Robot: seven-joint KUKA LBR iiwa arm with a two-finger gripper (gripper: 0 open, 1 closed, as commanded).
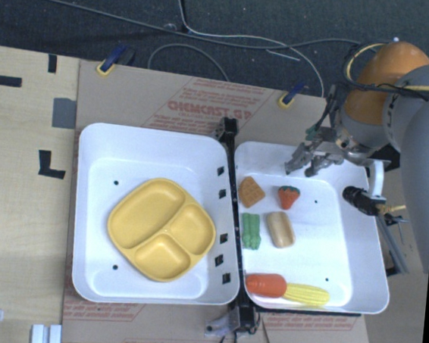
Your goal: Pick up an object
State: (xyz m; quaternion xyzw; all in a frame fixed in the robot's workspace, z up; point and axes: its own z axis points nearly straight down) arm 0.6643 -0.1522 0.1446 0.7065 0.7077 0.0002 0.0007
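We see the desk (12, 207), pale wood with a brown cardboard sheet (206, 105) laid over its middle. On that sheet sit two shallow white bins side by side. The left bin (94, 192) holds a yellow divided plate (161, 228), lying flat and turned at a slant. The right bin (356, 273) holds the small things. Along its near edge lie a red tomato-like piece (266, 285) and a yellow corn cob (307, 295), touching end to end. Further up we find a tan bread roll (280, 229), with a green pod (251, 231) just beside it on its left. Above these are an orange-brown wedge (251, 192) and a small red strawberry (289, 197), near each other but apart. The grey arm (425, 128) reaches in from the right. Its hand (311, 162) hangs over the bin's far edge, fingers a little apart and holding nothing, above and right of the strawberry.
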